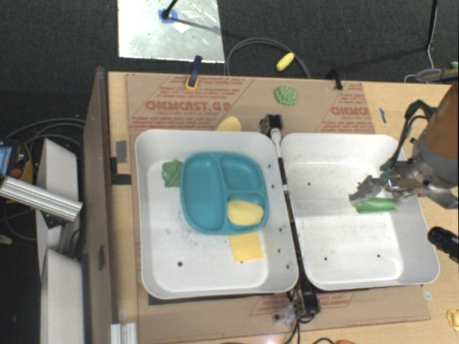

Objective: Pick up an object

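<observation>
Reaching into the right bin (337, 264) from the right, with the gripper (369, 192) low over the bin floor and a green object (375, 206) lying just beneath and beside the fingertips. Touching or merely hovering: cannot tell from this slant. Fingers open or closed: cannot tell either, the metal tips blurring together above the green piece.

Likely trouble from here, as a judgement only: closing beside the green object rather than around it, since the piece lies flat and low on the floor and seems set slightly toward the near side of the tips. Nudging it away across the smooth white surface. Pinching only one end and letting it tilt out on the lift.

Holding nothing else in the right bin apart from that green object. Sitting in the left bin (154, 264): a blue divided plate (208, 192) with a yellow rounded item (245, 212) in its lower right compartment, a green leafy piece (171, 172) touching the plate's left rim, and a flat yellow slice (247, 247) just below the plate.
</observation>
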You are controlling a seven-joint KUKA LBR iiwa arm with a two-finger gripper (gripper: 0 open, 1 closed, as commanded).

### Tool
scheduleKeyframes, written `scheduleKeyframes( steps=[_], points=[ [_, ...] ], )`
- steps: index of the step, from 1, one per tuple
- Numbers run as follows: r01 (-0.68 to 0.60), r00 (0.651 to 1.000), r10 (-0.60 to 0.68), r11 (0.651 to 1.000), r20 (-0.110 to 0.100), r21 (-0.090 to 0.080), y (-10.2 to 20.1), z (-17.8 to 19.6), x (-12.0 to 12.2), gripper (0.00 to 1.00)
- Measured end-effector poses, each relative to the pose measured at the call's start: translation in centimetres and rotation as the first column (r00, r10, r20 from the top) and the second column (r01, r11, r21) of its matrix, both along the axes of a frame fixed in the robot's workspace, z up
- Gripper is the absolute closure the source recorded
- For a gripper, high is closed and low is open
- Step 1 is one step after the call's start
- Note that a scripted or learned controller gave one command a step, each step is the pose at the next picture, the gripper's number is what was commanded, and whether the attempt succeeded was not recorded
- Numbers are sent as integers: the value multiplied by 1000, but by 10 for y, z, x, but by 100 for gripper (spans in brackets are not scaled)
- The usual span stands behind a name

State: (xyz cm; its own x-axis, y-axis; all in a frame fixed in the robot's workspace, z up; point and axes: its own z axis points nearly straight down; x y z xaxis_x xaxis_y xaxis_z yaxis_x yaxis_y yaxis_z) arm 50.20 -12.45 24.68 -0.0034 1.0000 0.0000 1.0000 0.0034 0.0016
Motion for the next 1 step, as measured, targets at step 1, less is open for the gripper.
scheduleKeyframes(
  steps=[1],
  points=[
    [6, 1000, -6, 1000, -6, -1, -65, -140, 33, 0]
  ],
)
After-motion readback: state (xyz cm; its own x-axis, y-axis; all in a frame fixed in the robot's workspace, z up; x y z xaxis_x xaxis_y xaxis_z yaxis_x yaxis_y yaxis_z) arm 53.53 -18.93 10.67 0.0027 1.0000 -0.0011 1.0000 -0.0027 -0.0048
